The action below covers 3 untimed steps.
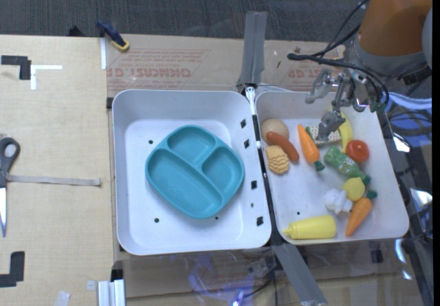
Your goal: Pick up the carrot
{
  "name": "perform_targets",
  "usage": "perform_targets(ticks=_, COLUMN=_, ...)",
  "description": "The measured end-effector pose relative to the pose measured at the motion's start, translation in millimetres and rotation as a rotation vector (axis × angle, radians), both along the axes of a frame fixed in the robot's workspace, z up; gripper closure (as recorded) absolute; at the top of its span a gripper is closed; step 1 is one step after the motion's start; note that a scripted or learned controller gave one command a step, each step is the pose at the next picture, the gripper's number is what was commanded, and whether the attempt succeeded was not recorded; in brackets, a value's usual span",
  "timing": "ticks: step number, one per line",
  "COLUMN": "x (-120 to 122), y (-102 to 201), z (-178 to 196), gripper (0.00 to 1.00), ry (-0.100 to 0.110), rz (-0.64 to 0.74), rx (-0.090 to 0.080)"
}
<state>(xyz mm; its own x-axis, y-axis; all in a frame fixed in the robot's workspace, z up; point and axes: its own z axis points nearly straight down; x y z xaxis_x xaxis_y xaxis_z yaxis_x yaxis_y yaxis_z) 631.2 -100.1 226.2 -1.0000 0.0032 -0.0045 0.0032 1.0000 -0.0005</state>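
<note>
While poised low over the far side of the right-hand white bin (395,191), hung the metal two-finger gripper (333,121). Whether spread or closed, and whether anything was gripped, could not be told. Just left of and below the gripper lay 1 orange plastic carrot (309,144), beside a red sausage (283,146). Well nearer the camera lay a 2nd orange carrot (358,216). Far left sat a blue divided plate (195,170).
</note>
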Motion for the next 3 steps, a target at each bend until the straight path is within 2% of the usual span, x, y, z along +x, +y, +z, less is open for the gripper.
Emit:
perform_targets(ticks=1, x=0, y=-9, z=-90, gripper=0.0, ry=0.001, rz=0.227, rx=-0.001)
perform_targets(ticks=2, x=-1, y=-34, z=-132, gripper=0.0, ry=0.0, rz=0.207, rx=-0.001)
perform_targets(ticks=3, x=1, y=-34, z=-121, gripper=1.0, ry=-0.006, rz=0.209, rx=-0.003)
